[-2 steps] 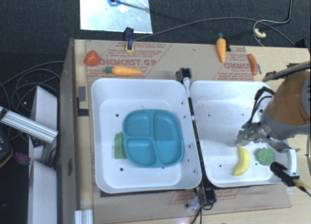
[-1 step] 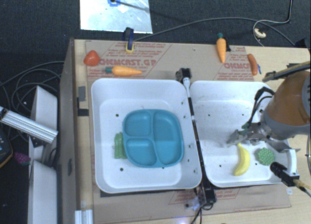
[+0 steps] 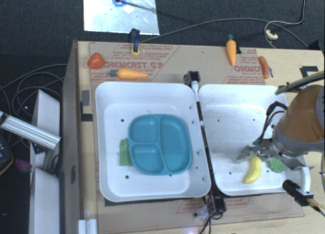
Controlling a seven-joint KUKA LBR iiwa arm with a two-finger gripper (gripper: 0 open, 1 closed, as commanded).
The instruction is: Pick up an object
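A yellow banana lies near the front of the right bin, with a small green object just to its right. My gripper hangs right over the banana's upper end, its fingers spread open to either side, and nothing is held between them. The grey arm with its orange band comes in from the right and hides the bin's right side.
The left bin holds a blue divided plate and a green piece to the plate's left. On the bench behind the bins lie a carrot, a red-orange toy, another carrot and an orange piece.
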